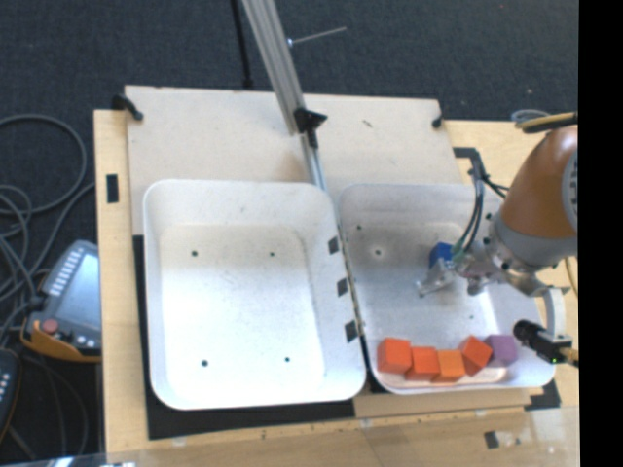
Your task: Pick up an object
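Spanning most of the view, the surface (pixel 409 120) carries two white bins side by side. The left bin (pixel 243 295) sits toward the surface's left edge, the right bin (pixel 389 222) toward its right edge. From the right, the arm (pixel 540 197) reaches over the right bin, its claw (pixel 440 272) low near the middle of that bin's floor, just beside a small blue object (pixel 443 255). Whether the claw is released or clenched cannot be told at this size and angle, and nothing can be seen gripped in it. Along the right bin's near wall lies a row of orange blocks (pixel 433 358), and a purple block (pixel 503 348) rests at the row's right end, near the bin's near right corner. Judging by this, the pick is not yet done: a grasp and a lift remain.
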You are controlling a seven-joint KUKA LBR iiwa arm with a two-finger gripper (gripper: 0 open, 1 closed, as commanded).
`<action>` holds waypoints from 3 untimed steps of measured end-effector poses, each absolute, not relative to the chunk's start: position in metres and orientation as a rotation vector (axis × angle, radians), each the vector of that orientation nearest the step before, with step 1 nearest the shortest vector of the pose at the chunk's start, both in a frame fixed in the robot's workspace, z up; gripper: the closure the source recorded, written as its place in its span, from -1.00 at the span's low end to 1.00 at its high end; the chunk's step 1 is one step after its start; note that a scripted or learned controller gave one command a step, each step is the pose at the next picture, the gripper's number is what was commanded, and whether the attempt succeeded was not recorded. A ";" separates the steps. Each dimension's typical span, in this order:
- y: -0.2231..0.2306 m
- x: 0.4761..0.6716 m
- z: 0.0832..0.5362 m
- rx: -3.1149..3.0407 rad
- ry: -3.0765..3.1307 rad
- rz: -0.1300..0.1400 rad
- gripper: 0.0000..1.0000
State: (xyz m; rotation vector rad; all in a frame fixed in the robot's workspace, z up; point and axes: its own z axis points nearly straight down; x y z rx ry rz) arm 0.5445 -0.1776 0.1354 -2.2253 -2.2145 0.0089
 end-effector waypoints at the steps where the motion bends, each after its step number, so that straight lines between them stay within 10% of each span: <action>1: -0.167 0.607 0.096 -2.220 -2.228 -0.002 -1.00; 2: -0.143 0.677 0.099 -2.219 -2.233 -0.006 -1.00; 3: -0.146 0.675 0.109 -2.216 -2.236 0.002 1.00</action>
